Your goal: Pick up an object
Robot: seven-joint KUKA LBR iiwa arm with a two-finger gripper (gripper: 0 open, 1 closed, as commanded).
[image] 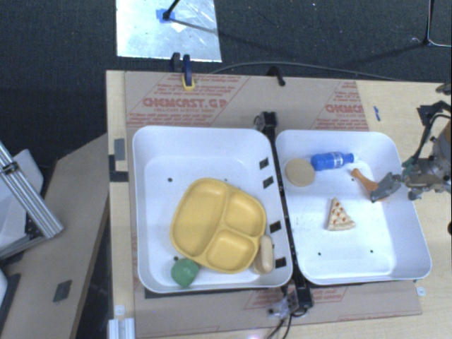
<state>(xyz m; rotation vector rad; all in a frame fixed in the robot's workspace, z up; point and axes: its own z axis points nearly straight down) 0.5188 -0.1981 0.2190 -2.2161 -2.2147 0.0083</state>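
White plastic, shallow, two bins set side by side on a tan cardboard-covered worktop (212, 97) printed with red lettering. Left bin (162, 154): one yellow divided plastic tray (219, 224) with three compartments, lying at the bin's centre toward 5 o'clock; one green round ball-like object (185, 272) just beside the tray at its 7 o'clock corner; one beige bread-roll-shaped item (265, 253) touching the tray's edge at 4 o'clock, against the bin's right wall. Right bin (395, 260): one blue plastic bottle with a white cap (331, 161), lying on its side at 12 o'clock; one tan round disc, cookie-like (300, 172), just beside the bottle at its 8 o'clock; one toy pizza slice, orange with red spots (340, 215), near the bin's centre, apart from the other items; one small orange-brown oblong piece (364, 180) at 2 o'clock, its nature not clear. Grey tool (385, 188) reaching in from 3 o'clock, its tip low over the bin floor just beside the orange-brown piece, at that piece's 4 o'clock; whether it is released or clenched cannot be told, and nothing is seen grasped. Yellow-and-black clamp (185, 70) at the worktop's 12 o'clock edge.
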